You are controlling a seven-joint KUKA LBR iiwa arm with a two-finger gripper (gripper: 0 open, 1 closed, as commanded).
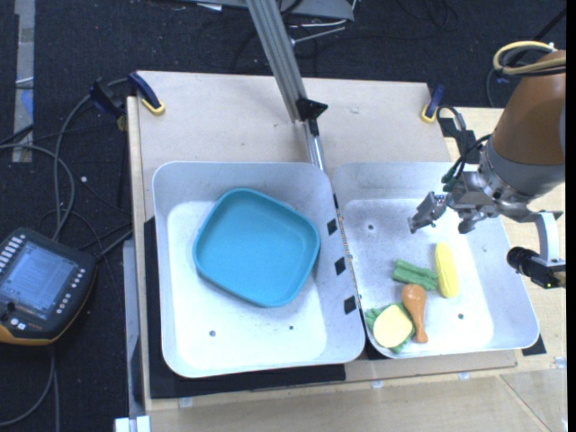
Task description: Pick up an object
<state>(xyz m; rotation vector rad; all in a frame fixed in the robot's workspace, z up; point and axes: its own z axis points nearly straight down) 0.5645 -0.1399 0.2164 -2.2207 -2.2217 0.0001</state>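
Observation:
My gripper [444, 216] hangs over the right bin [378, 196], its two fingers spread apart with nothing between them. Just below and right of it lies a yellow corn cob [445, 270]. A green bean pod [415, 274] lies left of the corn. An orange chicken drumstick [416, 306] lies below the pod, and a yellow-green round slice [392, 326] sits against the bin's near left corner. All of these rest on the bin floor, apart from the gripper.
The left bin [180, 322] holds a large blue square plate [256, 247]. A slanted metal pole [283, 52] runs down to the ridge between the bins. A handheld pendant [40, 282] lies off the bench at left.

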